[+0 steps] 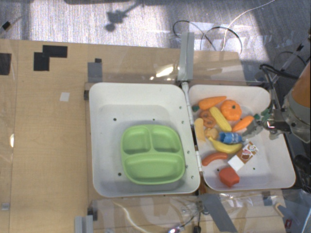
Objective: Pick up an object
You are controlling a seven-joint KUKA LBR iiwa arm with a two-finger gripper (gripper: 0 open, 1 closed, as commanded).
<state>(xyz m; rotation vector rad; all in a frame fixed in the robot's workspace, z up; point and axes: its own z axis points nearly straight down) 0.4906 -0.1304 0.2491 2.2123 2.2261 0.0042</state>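
The right bin [282, 176] holds a heap of toy food. Along its left side lie a long carrot [212, 102], an orange pumpkin [232, 110], a yellow banana [220, 119] and a small carrot [242, 124]. Below them are a blue item [230, 138], a red sausage [214, 158], a white and brown packet [245, 154] and a red block [229, 176]. My gripper [267, 125] hangs over the bin's right part, just right of the small carrot. I see nothing held in it.
The left bin [104, 110] carries a green divided plate [153, 154]. A metal post [186, 57] stands at the back between the bins. Cables [221, 33] loop behind the right bin. The arm [299, 106] comes in over the right rim.
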